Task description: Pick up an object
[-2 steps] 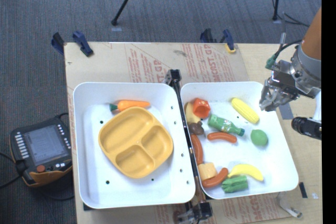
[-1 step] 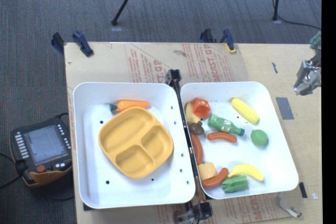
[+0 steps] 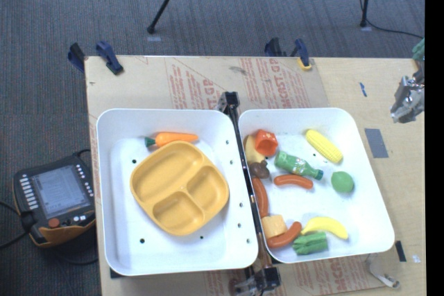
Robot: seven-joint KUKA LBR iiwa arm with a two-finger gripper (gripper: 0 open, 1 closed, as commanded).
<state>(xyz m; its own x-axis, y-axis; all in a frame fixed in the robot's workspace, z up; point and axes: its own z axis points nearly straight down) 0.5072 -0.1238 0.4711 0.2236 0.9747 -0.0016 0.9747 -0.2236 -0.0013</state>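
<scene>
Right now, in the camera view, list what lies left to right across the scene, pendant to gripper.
Pendant → carrot → yellow tray → green bottle → lime → gripper

Right bin [image 3: 361, 128] full of toy food: corn [image 3: 324, 145], lime [image 3: 342, 181], bottle [image 3: 297, 165], sausage [image 3: 293, 181], banana [image 3: 325, 225]. Left bin [image 3: 111, 128]: yellow tray [image 3: 179, 187], carrot [image 3: 173, 138] just beside it.

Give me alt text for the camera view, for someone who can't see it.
Two white bins sit side by side: the left bin holds a yellow divided plate and a carrot, the right bin assorted toy food. The claw hovers beyond the right bin.
</scene>
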